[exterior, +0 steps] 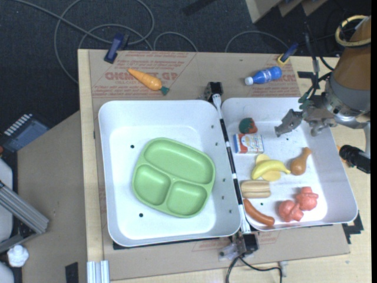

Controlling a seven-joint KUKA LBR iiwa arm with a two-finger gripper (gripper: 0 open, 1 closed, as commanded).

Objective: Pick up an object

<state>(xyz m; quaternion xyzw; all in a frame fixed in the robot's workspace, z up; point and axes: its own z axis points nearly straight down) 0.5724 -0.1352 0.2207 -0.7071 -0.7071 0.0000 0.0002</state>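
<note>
The right bin (336, 175) holds several toy foods: a red and green fruit (247, 125), a small white and red carton (248, 143), a yellow banana (269, 168), a brown drumstick (300, 161), a hot dog bun (255, 188), a red sausage (258, 213) and a pink lumpy piece (298, 203). My gripper (303, 123) hovers over the upper right part of this bin, above the drumstick and right of the carton. Its two grey fingers stand apart, with nothing between them.
The left bin (118, 128) contains a green divided plate (172, 177). On the board behind the bins lie an orange carrot (147, 79), a blue bottle (264, 75) and a blue clip (115, 48). Cables run across the dark floor beyond.
</note>
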